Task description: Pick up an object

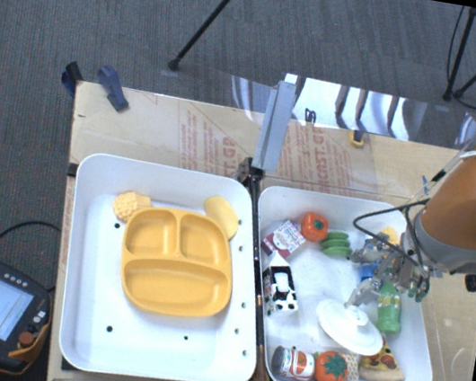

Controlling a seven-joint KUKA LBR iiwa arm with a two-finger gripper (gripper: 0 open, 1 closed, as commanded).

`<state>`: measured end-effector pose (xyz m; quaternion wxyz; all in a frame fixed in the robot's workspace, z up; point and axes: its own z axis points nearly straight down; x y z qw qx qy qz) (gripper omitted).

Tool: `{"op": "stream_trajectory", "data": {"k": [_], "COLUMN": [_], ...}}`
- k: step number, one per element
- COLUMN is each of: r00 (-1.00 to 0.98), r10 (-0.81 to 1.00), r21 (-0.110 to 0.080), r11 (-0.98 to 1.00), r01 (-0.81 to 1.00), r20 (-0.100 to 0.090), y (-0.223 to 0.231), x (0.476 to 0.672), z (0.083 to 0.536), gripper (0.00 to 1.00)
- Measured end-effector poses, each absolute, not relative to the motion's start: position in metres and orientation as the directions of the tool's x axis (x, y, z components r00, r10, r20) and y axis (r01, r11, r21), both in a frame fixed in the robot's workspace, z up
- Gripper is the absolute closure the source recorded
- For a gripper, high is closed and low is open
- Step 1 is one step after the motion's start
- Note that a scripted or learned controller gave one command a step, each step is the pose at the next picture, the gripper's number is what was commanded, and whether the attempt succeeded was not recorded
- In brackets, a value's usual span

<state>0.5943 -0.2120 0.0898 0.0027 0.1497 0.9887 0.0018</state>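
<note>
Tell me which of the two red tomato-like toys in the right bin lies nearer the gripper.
The tomato near the bin's far edge, beside the green piece. The other tomato sits at the near edge by the can, farther from the gripper.

Red upside-down lettering on the cardboard [228, 142] is illegible.

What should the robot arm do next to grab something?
Probably go straight down a little. The gripper hangs in the right bin, just above the white plate and beside the green bottle, and nothing is visibly held yet.
</note>
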Motion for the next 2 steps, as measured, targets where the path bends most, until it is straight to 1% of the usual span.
{"op": "stream_trajectory", "data": {"k": [1,2], "r00": [-0.956,-0.956], "r10": [0.293,0.293], "r21": [0.006,0.006], "r11": [0.956,0.956], "r01": [0.293,0.293], "r20": [0.0,0.004], "y": [-0.2116,-0.2109], "x": [0.5957,0.5946], "z": [0.1008,0.0989], "gripper": [1.0,0.0]}}
